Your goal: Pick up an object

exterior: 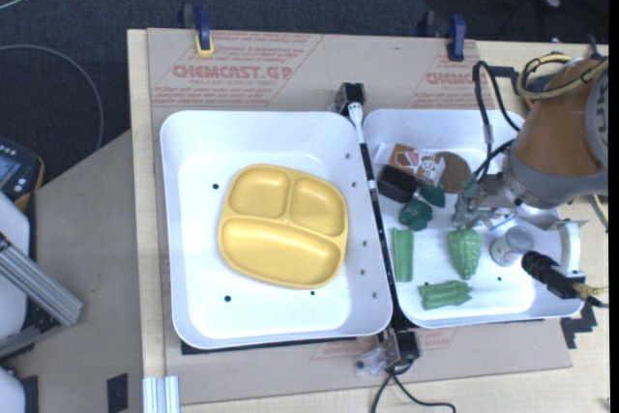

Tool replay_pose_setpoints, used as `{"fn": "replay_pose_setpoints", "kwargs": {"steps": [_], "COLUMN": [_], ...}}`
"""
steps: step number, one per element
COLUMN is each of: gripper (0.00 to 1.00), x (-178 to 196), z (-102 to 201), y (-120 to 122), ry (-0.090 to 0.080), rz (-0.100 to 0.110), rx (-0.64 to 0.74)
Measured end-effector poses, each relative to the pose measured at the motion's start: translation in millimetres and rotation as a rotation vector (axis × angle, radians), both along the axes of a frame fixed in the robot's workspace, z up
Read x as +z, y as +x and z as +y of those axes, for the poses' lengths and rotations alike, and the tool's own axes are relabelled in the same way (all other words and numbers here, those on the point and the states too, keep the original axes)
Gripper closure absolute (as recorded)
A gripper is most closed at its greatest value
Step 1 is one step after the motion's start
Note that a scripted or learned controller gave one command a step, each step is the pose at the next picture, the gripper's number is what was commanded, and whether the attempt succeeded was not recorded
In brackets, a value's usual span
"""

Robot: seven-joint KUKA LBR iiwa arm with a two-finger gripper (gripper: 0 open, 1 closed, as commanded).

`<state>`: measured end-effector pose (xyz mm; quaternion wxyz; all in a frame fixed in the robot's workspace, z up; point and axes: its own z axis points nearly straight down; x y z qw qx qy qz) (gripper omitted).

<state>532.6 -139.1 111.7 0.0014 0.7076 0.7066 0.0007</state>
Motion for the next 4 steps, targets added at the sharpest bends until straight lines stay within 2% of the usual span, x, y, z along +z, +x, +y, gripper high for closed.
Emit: {"fn": "replay_pose_setpoints", "kwargs": {"steps": [1,2,3,4], "gripper": [1.00,1.00,1.00,1.00], "x": [63,70,185,189], "z": [39,37,93,90], "y": [-39,-37,-52,-52], "ry": [0.003,0.000,0.002,0.000], "rz": [0.002,0.000,-0.011,-0.002], "rx": [0.004,0.002,0.009,0.003]}}
